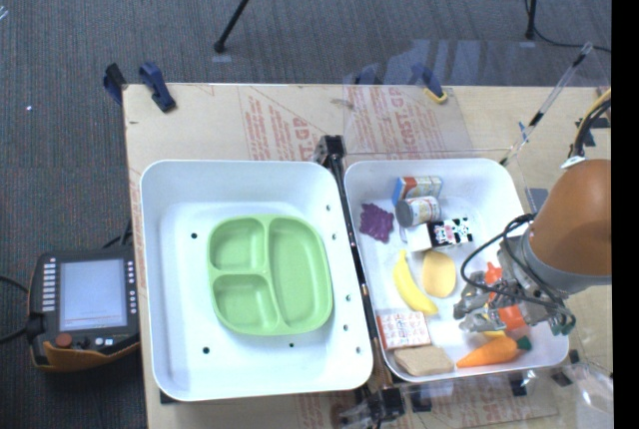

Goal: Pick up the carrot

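An overhead view of a worktop (250, 123) bearing two white bins. In the right bin (499, 180), the carrot (488, 353) lies flat near the front corner, tip pointing toward a slice of bread (423, 360) beside it. The pincer (496, 310) hovers just behind the carrot; whether it is open or closed cannot be told. A good grasp probably needs a small shift forward, then a straight descent across the carrot's thick middle.
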